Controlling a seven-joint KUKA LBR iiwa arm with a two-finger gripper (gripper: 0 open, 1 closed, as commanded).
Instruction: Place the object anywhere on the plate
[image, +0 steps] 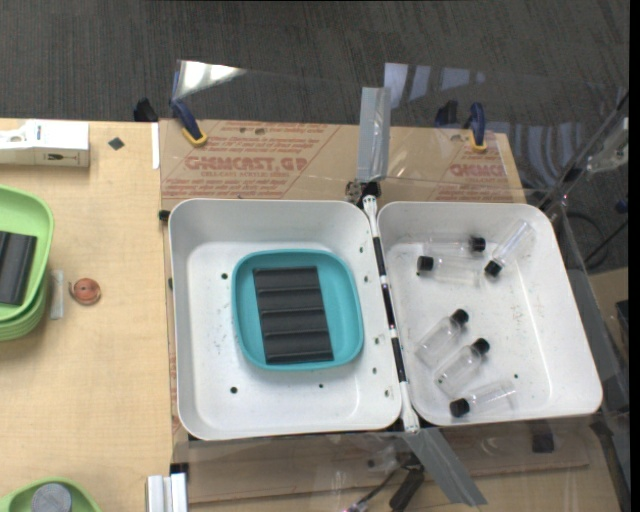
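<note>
- Where the left bin (200, 385) sits, a teal plate (246, 300) lies centred (dark ribbed block (292, 315) on top).
- Right bin (560, 330): six black-capped clear vials (462, 364), scattered from 12 to 6 o'clock.
- Gripper state: cannot tell.

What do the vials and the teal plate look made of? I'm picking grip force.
The vials look like clear glass or hard plastic: see-through, faintly glinting, with black caps. The teal plate looks like smooth moulded plastic with an even satin sheen; its dark ribbed insert seems matte, perhaps rubber or foam.
</note>
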